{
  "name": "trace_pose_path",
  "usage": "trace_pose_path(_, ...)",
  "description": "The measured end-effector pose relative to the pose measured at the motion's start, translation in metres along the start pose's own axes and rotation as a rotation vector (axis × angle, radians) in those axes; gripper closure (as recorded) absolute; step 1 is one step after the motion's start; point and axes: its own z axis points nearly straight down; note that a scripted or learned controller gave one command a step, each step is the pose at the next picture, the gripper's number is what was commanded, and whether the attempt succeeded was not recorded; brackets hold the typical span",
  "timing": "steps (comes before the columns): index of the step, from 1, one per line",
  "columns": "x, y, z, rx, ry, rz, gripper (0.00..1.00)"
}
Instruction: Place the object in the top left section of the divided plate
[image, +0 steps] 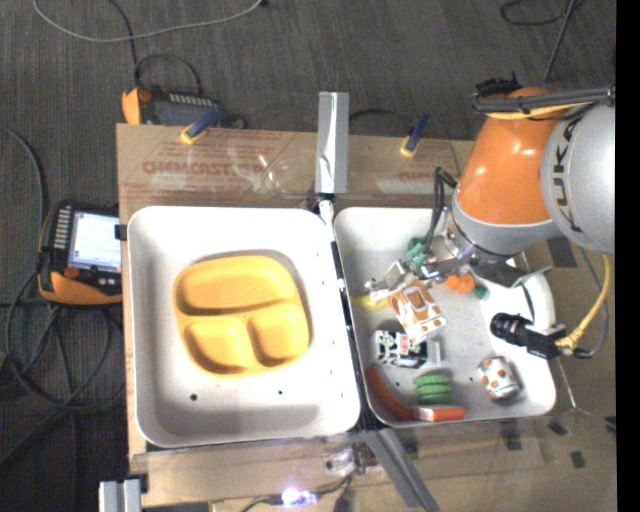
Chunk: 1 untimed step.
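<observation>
A yellow divided plate lies in the left bin, with one wide section at the back and two smaller ones in front; nothing lies in them. My gripper hangs over the back of the right bin, under the grey and orange wrist. Just in front of it lies an orange and white box. A small orange piece and a green piece lie right beside the gripper. I see nothing held by it.
Also in the right bin: a black and white item, a green ridged piece, a brown sausage shape, a red-orange block, a spotted white can, a yellow piece. A ridge divides the bins.
</observation>
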Motion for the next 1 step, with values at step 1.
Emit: trace_pose_path(1,0.0552,-0.0113,0.0083,0.000,0.002,-0.179,1.00)
